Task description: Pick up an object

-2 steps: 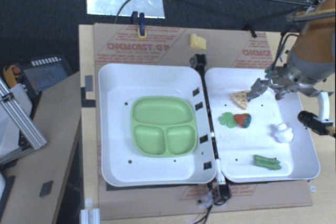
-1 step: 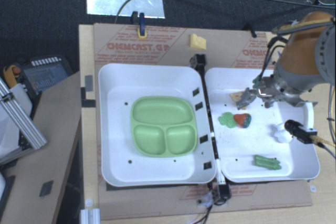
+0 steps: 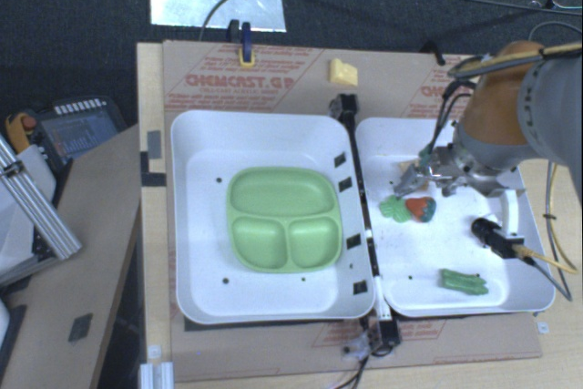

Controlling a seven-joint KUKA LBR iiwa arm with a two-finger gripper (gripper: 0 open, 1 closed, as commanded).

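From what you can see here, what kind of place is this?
Most likely a robotics lab set up for grasping trials. A grey arm reaches over two white bins on a bench, one holding a green compartment tray, and a handheld control pendant lies at the side.

Grey arm (image 3: 556, 109) with rounded orange band (image 3: 496, 109) above wrist, black cables looping along it, metallic silver gripper (image 3: 421, 179) assembly, small black block with yellow wires.
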